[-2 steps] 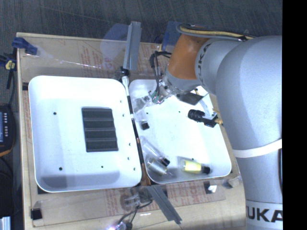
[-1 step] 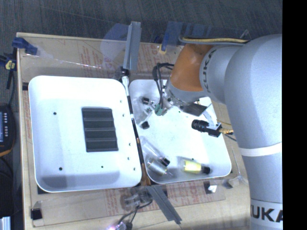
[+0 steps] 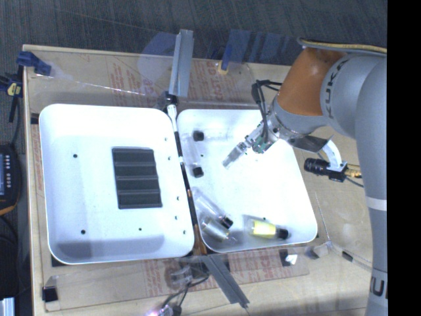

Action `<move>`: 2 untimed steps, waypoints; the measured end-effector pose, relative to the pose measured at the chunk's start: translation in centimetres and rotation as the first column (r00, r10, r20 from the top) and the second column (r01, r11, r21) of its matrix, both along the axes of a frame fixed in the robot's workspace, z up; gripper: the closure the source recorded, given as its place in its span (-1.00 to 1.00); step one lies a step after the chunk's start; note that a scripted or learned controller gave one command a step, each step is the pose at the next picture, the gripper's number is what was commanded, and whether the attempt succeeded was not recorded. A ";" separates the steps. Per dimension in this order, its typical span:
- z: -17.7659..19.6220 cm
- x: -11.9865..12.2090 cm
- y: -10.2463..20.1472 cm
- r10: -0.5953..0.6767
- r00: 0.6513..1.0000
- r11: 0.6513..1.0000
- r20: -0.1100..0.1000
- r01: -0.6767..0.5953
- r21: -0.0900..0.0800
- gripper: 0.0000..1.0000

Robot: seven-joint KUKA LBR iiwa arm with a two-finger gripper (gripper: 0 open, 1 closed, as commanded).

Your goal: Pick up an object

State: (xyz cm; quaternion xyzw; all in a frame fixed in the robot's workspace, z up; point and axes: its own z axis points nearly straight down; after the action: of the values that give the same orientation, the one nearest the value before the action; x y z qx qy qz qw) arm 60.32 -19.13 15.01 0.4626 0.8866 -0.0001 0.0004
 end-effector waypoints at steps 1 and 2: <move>-5.4 2.5 4.8 0.048 0.999 0.999 0.005 -0.048 -0.007 -1.00; -4.7 1.8 7.9 0.065 0.998 0.998 0.019 -0.065 -0.020 -1.00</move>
State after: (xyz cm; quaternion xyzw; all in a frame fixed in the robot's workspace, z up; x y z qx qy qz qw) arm 62.16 -11.24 10.35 0.4335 0.9010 -0.0042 0.0135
